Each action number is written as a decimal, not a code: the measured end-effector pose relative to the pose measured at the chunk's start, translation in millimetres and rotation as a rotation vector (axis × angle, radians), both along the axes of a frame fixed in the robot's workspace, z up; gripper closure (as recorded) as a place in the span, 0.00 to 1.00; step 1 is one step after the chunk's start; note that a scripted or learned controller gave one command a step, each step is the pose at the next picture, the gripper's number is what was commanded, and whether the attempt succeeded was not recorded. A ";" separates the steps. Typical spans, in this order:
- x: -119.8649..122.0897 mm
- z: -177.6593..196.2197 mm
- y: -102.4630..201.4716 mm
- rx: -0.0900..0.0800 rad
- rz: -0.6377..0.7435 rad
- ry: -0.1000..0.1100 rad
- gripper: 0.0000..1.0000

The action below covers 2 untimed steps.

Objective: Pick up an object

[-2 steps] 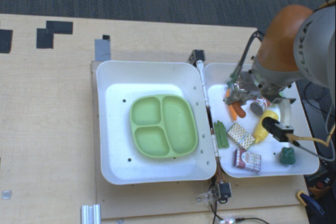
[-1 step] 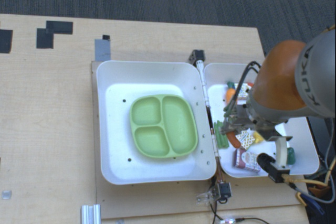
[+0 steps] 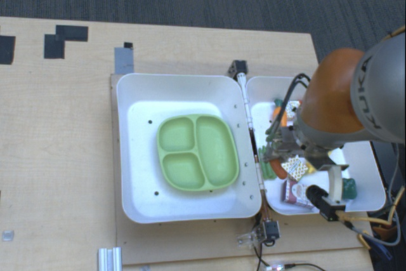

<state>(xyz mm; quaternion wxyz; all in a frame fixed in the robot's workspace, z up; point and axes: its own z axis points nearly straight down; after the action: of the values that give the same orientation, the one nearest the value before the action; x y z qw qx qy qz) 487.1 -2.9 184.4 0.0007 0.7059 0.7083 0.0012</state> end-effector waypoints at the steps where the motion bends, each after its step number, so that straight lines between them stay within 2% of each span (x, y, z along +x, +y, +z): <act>1: 1.3 10.5 0.5 0.000 0.002 -0.003 1.00; 2: 2.8 21.0 1.2 0.001 0.005 -0.007 1.00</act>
<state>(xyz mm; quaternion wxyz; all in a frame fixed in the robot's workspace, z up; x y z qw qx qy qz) 489.9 -1.7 205.4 0.0025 0.7042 0.7100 0.0040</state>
